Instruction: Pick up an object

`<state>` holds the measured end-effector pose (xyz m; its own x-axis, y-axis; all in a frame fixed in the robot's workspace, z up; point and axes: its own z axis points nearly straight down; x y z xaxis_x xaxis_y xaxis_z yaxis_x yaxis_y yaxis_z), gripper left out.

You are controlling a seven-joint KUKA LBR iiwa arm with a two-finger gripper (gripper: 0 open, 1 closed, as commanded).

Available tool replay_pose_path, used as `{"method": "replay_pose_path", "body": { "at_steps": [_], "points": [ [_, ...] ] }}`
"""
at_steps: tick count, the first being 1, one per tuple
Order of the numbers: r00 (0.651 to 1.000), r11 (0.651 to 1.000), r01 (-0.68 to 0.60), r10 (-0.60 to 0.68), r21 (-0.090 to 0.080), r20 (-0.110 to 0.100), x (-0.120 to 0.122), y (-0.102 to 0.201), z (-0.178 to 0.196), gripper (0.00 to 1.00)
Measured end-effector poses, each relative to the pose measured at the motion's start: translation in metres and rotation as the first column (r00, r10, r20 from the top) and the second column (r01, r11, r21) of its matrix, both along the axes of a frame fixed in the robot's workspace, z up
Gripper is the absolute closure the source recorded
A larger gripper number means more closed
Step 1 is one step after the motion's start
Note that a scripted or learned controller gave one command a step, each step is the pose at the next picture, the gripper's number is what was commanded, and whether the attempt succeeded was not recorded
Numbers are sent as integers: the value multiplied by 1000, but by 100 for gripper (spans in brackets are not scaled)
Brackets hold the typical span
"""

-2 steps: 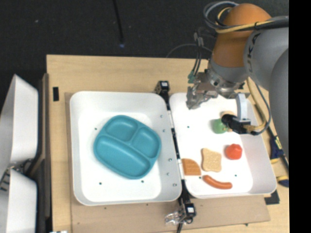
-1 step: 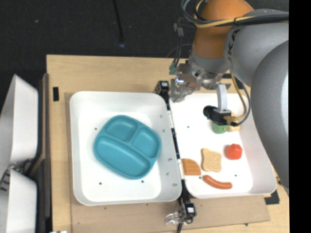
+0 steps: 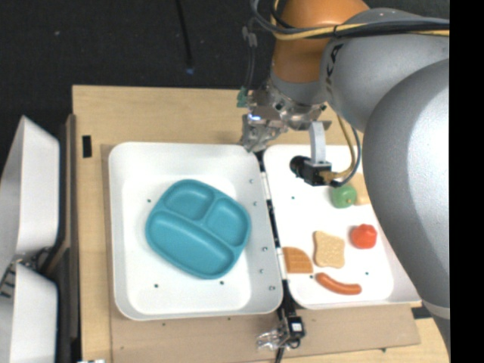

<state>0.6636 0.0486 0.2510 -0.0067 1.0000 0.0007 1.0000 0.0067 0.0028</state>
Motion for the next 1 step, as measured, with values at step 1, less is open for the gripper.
{"method": "replay_pose_path", "body": {
  "at_steps": [1],
  "points": [
    [1000, 1000, 3, -3, -2, -2, -1, -3, 0, 0]
  ]
}}
